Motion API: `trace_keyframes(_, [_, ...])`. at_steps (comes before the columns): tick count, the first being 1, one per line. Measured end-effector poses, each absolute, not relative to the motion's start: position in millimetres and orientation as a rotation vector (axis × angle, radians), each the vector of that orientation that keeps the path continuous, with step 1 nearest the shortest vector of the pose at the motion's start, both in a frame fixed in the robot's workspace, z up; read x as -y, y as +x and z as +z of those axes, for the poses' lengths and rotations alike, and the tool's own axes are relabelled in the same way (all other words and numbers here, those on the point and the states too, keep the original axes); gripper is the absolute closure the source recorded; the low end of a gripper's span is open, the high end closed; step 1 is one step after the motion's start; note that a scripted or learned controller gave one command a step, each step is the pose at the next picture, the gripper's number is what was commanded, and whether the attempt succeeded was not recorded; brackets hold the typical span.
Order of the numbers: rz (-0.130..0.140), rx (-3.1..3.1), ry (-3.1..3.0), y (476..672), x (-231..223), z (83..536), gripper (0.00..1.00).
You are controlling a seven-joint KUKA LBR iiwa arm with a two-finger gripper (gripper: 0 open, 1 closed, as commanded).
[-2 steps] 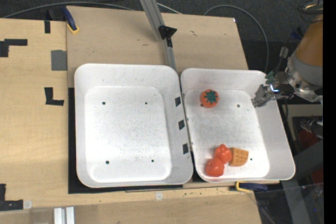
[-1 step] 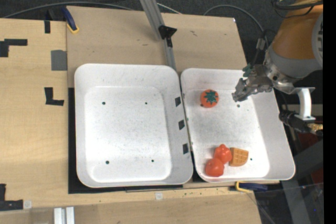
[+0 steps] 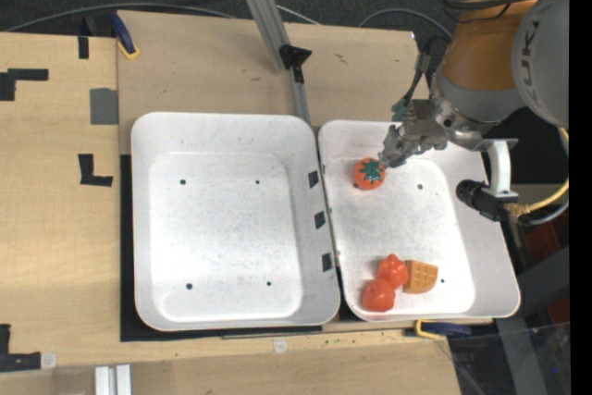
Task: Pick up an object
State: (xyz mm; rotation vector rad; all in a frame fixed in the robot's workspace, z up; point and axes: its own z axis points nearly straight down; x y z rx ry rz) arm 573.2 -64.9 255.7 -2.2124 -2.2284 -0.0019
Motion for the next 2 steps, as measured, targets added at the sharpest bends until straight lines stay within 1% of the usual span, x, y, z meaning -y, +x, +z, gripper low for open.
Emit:
trace_keyframes(1, [0.003, 2.227, -2.212, 584.5, 9.8, 239.6, 1.0])
trace_keyframes(2, [-0.001, 2.228, -2.212, 598.5, -41.9, 246.5, 1.0])
